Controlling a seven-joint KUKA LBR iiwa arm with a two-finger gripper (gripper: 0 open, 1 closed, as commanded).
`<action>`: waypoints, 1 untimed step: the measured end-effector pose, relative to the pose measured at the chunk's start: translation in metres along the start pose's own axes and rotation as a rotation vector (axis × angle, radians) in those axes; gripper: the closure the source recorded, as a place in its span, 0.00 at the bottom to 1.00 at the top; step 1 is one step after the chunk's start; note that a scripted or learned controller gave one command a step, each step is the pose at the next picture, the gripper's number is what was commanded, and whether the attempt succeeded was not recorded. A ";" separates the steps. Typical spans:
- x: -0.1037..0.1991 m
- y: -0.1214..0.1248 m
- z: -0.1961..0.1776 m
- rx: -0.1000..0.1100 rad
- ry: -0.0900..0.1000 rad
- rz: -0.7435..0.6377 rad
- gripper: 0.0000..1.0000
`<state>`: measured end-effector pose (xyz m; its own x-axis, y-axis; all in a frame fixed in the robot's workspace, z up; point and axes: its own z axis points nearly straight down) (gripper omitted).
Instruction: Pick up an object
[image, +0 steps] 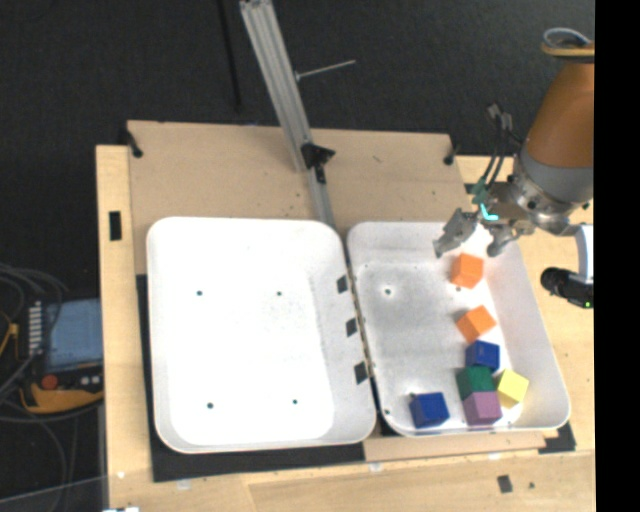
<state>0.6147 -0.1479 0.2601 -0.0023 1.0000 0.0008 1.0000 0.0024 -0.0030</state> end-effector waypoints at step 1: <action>0.000 0.001 -0.002 -0.004 -0.001 -0.001 0.00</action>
<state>0.6154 -0.1479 0.2624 -0.0030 1.0000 -0.0001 1.0000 0.0030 0.0011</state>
